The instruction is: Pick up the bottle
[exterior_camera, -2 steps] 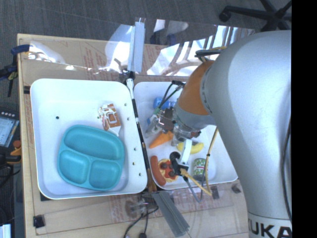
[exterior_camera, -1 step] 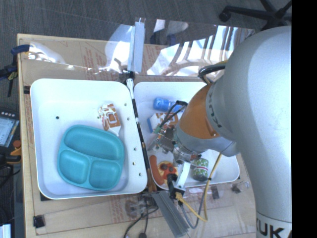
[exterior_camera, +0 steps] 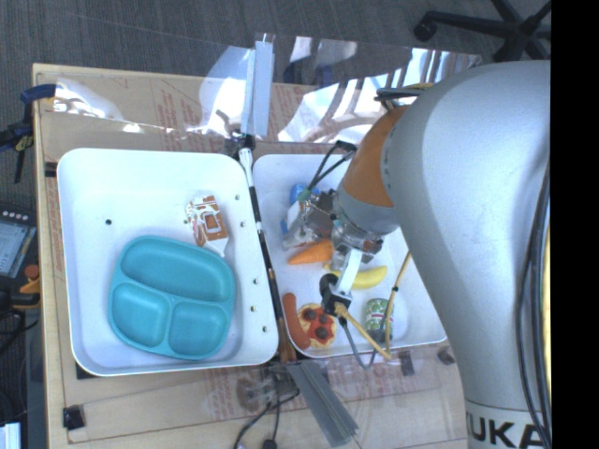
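A robotics lab with an office feel. A grey KUKA arm (exterior_camera: 487, 204) with an orange band leans over a counter (exterior_camera: 140, 110) that carries a left bin (exterior_camera: 103, 195) and a right bin (exterior_camera: 276, 181). A blue clamp (exterior_camera: 37, 93) sits at the counter's far left corner, and cables (exterior_camera: 262, 428) trail off its near edge. A wheeled office-chair base (exterior_camera: 487, 7) stands on dark carpet (exterior_camera: 140, 17).

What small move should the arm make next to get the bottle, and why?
Probably a short, straight lift. The gripper is in the right bin, beside the carrot and against a blue-topped thing that may be the bottle. The view does not show a grasp, so a small lift would test it.
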